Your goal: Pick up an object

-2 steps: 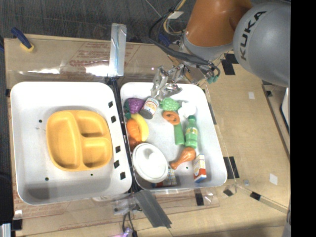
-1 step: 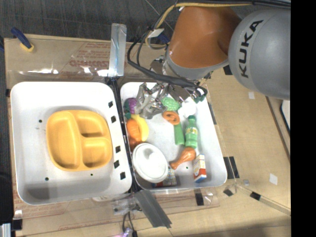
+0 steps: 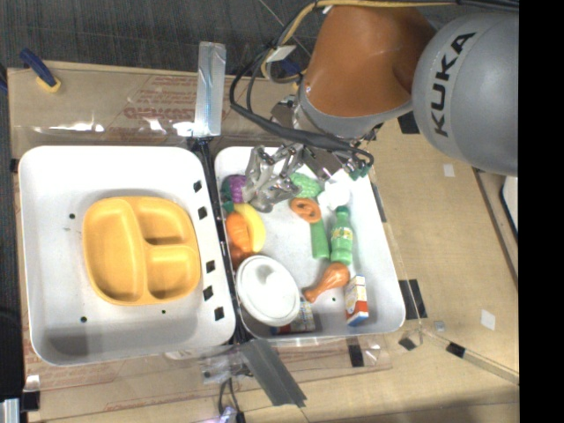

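KUKA arm [image 3: 458,77] hangs its gripper [image 3: 269,179], fingers' spread unclear, beside the purple toy [image 3: 234,188].

Two shallow white plastic bins: one left of claw [image 3: 35,236], one beneath claw [image 3: 388,271]. One yellow three-compartment plastic tray [image 3: 141,247], well left of claw. One white round lidded bowl [image 3: 267,289], below claw. One green plastic bottle [image 3: 341,236], right of claw. One orange toy pretzel [image 3: 305,208], just right. One brown toy drumstick [image 3: 328,280]. One small white carton [image 3: 356,300].
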Robot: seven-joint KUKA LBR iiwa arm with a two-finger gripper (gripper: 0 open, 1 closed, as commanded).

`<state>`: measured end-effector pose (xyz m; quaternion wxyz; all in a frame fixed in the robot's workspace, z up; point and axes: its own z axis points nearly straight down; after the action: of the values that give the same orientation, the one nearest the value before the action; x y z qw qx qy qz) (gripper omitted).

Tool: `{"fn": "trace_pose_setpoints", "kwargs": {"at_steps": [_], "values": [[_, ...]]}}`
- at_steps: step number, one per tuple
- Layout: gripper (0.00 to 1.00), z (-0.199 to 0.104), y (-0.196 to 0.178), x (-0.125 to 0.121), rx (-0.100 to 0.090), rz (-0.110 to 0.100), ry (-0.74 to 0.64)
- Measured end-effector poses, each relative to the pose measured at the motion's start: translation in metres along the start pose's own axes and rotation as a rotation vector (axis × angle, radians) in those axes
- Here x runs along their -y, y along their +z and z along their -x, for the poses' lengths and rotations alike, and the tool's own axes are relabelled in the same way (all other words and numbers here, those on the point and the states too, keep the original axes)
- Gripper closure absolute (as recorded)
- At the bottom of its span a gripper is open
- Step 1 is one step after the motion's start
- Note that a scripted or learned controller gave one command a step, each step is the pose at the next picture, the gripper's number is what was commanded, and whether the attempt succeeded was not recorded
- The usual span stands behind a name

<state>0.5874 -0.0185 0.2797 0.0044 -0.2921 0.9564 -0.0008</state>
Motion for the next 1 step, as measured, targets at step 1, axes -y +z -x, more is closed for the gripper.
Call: {"fn": "trace_pose_setpoints", "kwargs": {"at_steps": [1], "values": [[1.00, -0.0053, 0.0033, 0.1031, -0.005, 0.002, -0.196]]}}
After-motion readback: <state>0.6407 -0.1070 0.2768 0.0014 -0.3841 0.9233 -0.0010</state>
